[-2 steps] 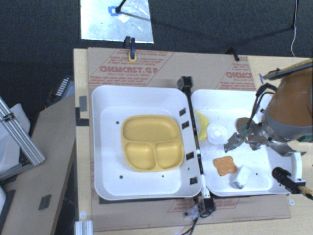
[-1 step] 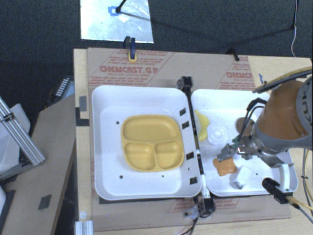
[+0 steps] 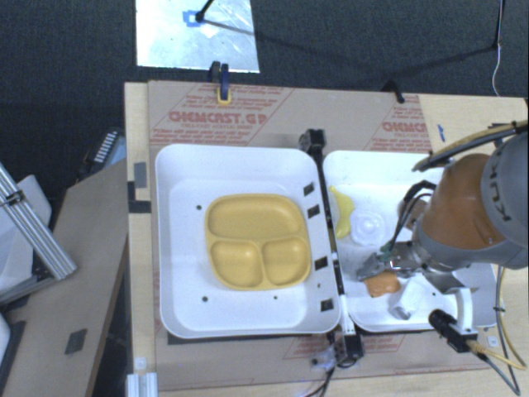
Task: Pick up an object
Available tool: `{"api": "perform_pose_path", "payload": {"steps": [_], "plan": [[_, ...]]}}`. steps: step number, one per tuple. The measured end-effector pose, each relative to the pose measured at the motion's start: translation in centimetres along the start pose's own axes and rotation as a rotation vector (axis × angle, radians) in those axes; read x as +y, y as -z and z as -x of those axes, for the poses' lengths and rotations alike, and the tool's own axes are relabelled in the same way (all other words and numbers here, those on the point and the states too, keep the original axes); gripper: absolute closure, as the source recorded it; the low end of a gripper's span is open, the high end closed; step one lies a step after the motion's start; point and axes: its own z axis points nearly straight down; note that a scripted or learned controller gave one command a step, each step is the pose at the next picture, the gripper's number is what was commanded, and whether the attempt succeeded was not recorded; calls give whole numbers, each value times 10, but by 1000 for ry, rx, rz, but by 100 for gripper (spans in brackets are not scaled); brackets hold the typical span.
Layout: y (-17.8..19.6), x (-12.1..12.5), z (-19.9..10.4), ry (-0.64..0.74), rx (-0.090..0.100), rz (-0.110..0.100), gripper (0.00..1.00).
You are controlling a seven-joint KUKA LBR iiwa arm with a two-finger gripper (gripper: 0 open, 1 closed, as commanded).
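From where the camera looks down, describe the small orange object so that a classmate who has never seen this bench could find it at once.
Start at the right-hand white bin, the one the grey and orange arm reaches over. Look to its near edge, just below the gripper, for the small orange object. It is the one deep orange lump there; the thing further back is pale yellow, and the others are clear or white.

I see a yellow divided tray (image 3: pixel 252 241) in the white left bin (image 3: pixel 178 222); right bin (image 3: pixel 376 172) white, holding an orange object (image 3: pixel 383 285) at 6 o'clock and a yellow piece (image 3: pixel 341 209) at 10.
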Motion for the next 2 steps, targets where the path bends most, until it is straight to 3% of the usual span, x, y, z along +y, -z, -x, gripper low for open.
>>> {"api": "perform_pose_path", "payload": {"steps": [1, 2], "plan": [[12, 1, 0, 0, -1, 3, 100], [70, 11, -2, 3, -2, 6, 100]]}}
